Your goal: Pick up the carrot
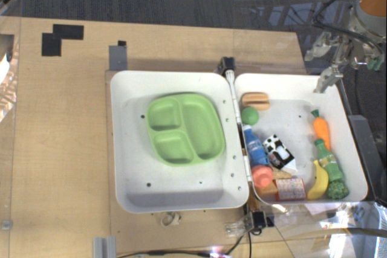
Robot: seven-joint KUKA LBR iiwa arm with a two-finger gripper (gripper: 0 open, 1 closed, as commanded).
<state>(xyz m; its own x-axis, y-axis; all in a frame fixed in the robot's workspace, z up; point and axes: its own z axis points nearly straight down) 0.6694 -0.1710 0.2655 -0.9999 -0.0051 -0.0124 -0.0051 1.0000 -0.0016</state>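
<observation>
The orange carrot (pixel 320 129) with a green top lies near the right wall of the right bin (pixel 290 90), its tip pointing toward the front. My gripper (pixel 325 64) hangs above the bin's far right corner, up and slightly right of the carrot and well apart from it. Its two fingers stand spread, open, with nothing between them.
Crowded in the right bin are a hot dog bun (pixel 254 99), green ball (pixel 250 115), blue bottle (pixel 256 151), black-and-white cow toy (pixel 278 151), banana (pixel 317 180) and green bottle (pixel 328 163) just below the carrot. The left bin (pixel 130 190) holds a green divided plate (pixel 184 128).
</observation>
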